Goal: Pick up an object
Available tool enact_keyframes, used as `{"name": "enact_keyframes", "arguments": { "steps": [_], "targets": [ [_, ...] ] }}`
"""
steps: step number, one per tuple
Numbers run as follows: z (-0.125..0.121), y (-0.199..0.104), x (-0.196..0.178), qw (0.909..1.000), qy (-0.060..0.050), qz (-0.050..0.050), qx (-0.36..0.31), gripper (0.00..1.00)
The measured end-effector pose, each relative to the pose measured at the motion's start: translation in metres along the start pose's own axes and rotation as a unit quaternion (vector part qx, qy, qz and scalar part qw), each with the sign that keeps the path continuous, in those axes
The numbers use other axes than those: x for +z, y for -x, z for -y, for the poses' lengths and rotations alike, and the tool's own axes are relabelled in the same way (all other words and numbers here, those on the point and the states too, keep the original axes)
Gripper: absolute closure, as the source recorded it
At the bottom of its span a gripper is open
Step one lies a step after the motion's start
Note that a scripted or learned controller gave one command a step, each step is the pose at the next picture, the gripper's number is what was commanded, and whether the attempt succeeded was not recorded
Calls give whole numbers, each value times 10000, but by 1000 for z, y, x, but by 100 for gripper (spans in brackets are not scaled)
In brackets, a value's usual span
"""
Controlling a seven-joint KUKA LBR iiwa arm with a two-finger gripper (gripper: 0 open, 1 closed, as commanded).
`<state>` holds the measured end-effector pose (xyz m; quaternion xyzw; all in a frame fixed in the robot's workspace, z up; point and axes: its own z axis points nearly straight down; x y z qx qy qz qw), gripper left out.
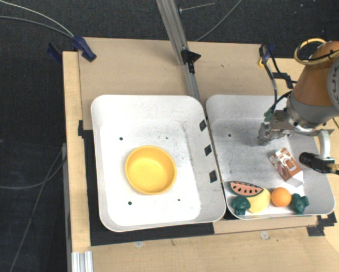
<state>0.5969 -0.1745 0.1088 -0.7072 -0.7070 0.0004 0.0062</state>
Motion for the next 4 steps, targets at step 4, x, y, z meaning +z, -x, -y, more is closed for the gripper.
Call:
{"name": "enact_keyframes", "arguments": {
  "steps": [4],
  "targets": [
    [12,-59,-137,10000,1,8,-31,100]
  ]
}}
